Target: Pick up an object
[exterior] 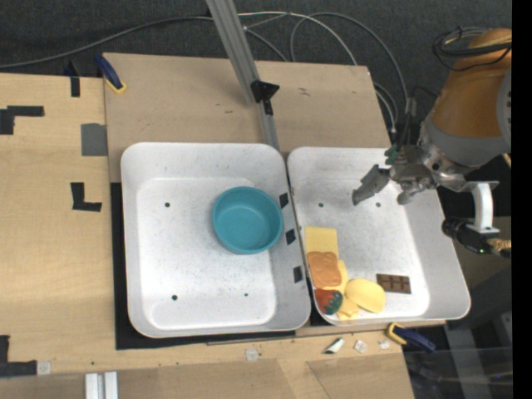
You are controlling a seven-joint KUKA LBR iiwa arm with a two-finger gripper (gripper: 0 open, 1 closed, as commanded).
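the gripper (pixel 384 188) hangs over the right bin (pixel 432 248) with fingers apart, nothing between them. at its seven o'clock lie what may be toy foods (pixel 331 274); a blue bowl (pixel 246 219) sits in the left bin (pixel 166 248).

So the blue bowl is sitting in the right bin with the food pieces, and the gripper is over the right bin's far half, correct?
Not quite. The camera view shows the blue bowl alone in the left bin. The food pieces lie in the right bin, and the gripper is over that bin's far half, as you said.
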